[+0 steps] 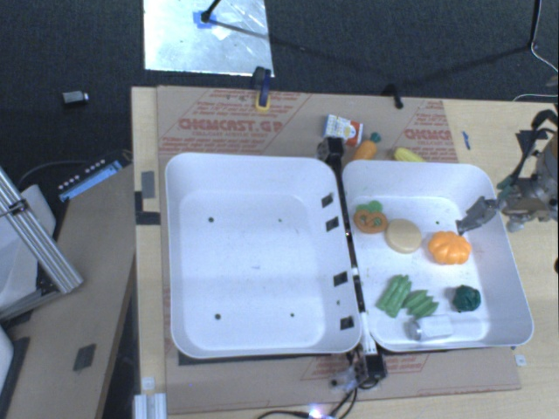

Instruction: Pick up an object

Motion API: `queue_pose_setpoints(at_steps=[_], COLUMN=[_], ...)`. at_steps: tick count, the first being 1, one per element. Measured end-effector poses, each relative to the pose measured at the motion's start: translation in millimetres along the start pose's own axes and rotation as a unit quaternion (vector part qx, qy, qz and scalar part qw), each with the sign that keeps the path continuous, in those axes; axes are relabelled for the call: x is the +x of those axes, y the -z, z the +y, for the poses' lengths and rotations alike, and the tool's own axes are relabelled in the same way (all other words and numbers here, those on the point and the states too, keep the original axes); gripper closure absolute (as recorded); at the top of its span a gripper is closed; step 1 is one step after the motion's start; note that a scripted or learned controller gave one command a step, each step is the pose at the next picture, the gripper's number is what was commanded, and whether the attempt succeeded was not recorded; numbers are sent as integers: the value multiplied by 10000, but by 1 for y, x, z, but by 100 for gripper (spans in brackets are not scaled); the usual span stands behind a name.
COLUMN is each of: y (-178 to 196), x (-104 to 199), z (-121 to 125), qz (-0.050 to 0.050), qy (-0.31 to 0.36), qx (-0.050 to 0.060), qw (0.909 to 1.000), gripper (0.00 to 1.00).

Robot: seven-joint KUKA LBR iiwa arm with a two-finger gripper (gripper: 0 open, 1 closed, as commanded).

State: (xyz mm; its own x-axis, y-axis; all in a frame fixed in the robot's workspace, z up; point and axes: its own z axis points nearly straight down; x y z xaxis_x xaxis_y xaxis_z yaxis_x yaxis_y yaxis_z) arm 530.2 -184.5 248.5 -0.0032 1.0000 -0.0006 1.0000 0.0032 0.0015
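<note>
The gripper (483,209), whose grip state I cannot tell, hovers at two o'clock of the orange pumpkin (449,248), probably light, stiff, smooth plastic best pinched across its rounded middle.

gripper (479,214): grey metal fingers | wrist: dark cabling, grey housing

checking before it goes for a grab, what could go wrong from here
The gripper hangs at the right bin's rim, so a descent may clip the wall. The orange pumpkin beside it is round and could roll away. It lies close to the beige disc, which a finger could nudge.
</note>
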Motion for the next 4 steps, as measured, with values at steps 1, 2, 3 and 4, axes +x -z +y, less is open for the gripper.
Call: queue_pose_setpoints(at_steps=[1, 2, 3, 4], y=[11, 282, 46, 206], x=[0, 38, 79, 136], z=[1, -40, -44, -41], qz=[-5, -20, 21, 5], qy=[19, 20, 1, 42], qx=[-20, -101, 72, -101], qw=[10000, 9999, 10000, 9999], gripper=[100, 100, 100, 100])
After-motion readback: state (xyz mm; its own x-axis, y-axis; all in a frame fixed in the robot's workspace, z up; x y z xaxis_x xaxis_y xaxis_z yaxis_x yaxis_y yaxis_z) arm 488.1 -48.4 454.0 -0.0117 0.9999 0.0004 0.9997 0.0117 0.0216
